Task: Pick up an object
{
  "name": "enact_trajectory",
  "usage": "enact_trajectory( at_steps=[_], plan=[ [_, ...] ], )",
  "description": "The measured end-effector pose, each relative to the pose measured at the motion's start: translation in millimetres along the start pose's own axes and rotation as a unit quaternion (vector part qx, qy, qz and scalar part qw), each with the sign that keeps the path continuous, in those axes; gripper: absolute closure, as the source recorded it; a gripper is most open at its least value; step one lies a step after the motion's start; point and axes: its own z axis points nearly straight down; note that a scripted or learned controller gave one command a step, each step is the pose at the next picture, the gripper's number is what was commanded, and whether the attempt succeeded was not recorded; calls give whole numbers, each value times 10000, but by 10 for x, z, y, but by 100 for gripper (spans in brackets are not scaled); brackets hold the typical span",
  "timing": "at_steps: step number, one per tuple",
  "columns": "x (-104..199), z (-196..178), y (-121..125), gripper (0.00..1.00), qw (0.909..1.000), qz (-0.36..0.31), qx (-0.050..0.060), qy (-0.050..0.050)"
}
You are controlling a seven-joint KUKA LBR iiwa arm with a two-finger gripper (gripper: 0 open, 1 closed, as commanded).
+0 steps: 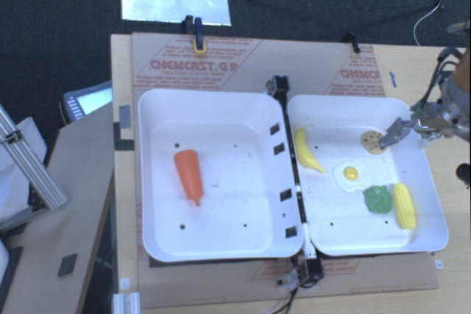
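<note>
Your arm reached over the right bin's (430,180) far right corner, its gripper (392,134) poised beside a cookie (372,142).

You saw the gripper come in from the bench's right edge with its tips just next to the round brown cookie near the bin's far wall — whether the fingers were apart or together, you could not tell, and nothing showed between them. The same bin carried a banana (306,152) along its left wall, a fried egg (350,175) at the middle, and a green leafy piece (377,199) touching a corn cob (403,205) toward the near right corner. The left bin (151,180) held one orange carrot (189,175) — left of centre, tip pointing to the near edge.
</note>
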Motion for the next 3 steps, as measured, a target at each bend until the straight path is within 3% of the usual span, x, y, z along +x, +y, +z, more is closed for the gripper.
enact_trajectory(
  at_steps=[1,2,3],
  plan=[
    [360,-316,917,0,10000,-37,-54,-11],
    [327,-409,887,100,10000,-33,-34,-15],
    [-68,-612,1001,100,10000,14,-23,-11]
  ],
)
